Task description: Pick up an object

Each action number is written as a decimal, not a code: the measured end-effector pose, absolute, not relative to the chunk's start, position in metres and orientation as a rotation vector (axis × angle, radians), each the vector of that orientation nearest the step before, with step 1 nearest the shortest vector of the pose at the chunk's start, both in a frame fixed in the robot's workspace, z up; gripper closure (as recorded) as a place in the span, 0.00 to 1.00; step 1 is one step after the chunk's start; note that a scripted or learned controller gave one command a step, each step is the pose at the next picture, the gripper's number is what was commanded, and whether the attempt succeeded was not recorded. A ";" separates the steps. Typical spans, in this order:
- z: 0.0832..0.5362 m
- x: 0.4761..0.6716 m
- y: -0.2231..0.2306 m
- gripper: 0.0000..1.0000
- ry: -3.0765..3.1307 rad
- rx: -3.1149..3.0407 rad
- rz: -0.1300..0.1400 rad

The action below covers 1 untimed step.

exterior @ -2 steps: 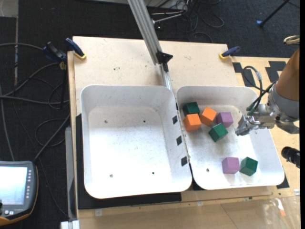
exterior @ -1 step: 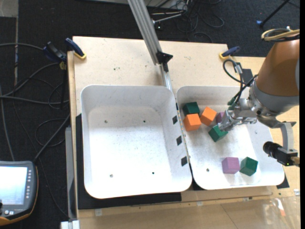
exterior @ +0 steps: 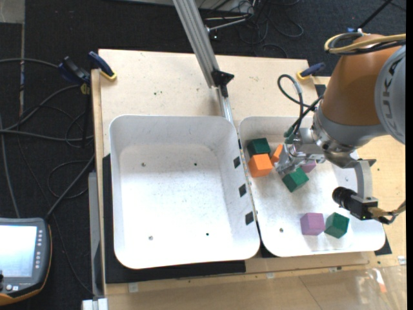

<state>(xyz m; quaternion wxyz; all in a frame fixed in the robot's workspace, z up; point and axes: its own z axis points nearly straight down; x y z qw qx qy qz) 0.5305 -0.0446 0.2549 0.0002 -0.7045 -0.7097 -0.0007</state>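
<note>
plywood bench [exterior: 168, 82] bears two white bins [exterior: 174, 192] over dark cabled floor [exterior: 39, 37]; fingers' state unclear.

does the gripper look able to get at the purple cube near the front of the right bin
Probably yes. The purple cube lies bare-topped in the right bin, with only a green cube close beside it. The gripper is farther back.

Grey arm [exterior: 393, 102], orange band [exterior: 358, 86], black cables [exterior: 293, 92]
</note>
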 end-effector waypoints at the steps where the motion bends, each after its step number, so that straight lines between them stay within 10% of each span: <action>1: 0.259 0.546 0.012 1.00 -2.230 -2.212 -0.004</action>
